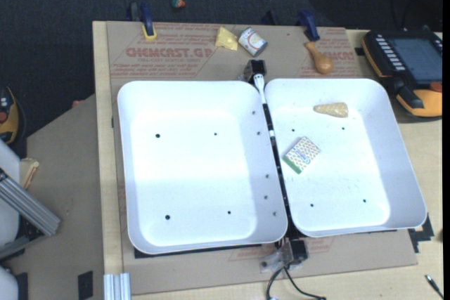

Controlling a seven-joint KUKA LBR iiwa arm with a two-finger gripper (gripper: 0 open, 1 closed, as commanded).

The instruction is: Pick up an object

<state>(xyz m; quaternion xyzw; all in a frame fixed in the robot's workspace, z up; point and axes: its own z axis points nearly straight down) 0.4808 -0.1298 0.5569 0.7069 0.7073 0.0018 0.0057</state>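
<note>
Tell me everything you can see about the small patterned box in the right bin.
The small patterned box is a flat rectangular pack, pale with a fine speckled or checked print and a green edge along its lower side. It looks like cardboard. It lies flat, turned at a diagonal, on the floor of the right bin, left of centre, touching nothing else.

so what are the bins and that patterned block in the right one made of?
Bins: likely moulded plastic, smooth glossy white; rounded corners and glare suggest it. Patterned block: possibly a sponge or printed card box; green edge, speckled top, too small to tell.
</note>
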